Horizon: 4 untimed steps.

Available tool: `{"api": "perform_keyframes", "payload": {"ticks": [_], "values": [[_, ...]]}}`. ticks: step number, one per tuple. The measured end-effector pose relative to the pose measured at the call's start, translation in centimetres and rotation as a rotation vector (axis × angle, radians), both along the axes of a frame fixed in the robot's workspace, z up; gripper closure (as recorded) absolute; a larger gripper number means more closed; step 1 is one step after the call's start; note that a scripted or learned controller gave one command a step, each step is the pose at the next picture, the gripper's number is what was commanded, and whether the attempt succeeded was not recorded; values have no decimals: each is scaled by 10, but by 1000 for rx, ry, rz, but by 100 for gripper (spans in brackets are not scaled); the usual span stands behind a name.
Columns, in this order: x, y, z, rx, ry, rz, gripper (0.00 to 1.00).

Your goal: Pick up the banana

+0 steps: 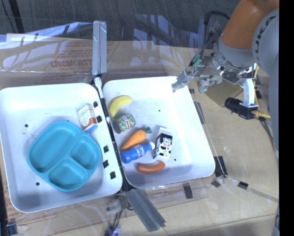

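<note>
left white bin (pixel 19 102) on the desk (pixel 245 146) holds a blue sectioned plate (pixel 63 155) lying flat in the middle, tilted a bit in the view. a small red and white carton (pixel 87 116) sits at the plate's upper right edge, close to the divider wall.

right white bin (pixel 186 132) touches the left one along that wall. banana (pixel 118 103) lies in the right bin's upper left corner, next to the divider, nothing on top of it. just below, touching or nearly so, a round green jar-like item (pixel 124 122). then a toy carrot (pixel 134 138) lying slantwise, a blue bottle (pixel 135 152) under it, a black and white milk carton (pixel 163 145) just right of the bottle's cap, and a sausage (pixel 150 167) lowest, near the front wall.

gripper (pixel 180 84) hangs over the right bin's upper right rim, well apart from the banana, nothing between its fingers; cannot tell if spread or closed. grey arm with orange band (pixel 245 21) comes in from upper right.
</note>
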<state>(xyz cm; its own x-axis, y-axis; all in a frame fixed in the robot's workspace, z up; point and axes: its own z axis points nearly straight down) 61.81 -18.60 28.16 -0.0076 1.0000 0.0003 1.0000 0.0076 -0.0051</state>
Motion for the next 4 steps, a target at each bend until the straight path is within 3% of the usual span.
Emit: {"api": "perform_keyframes", "payload": {"ticks": [1,2,3,4], "values": [[26,47,-140,2,0,184,0],[38,83,-189,2,-1,474,0],[38,83,-179,2,-1,477,100],[38,83,-179,2,-1,477,0]]}}
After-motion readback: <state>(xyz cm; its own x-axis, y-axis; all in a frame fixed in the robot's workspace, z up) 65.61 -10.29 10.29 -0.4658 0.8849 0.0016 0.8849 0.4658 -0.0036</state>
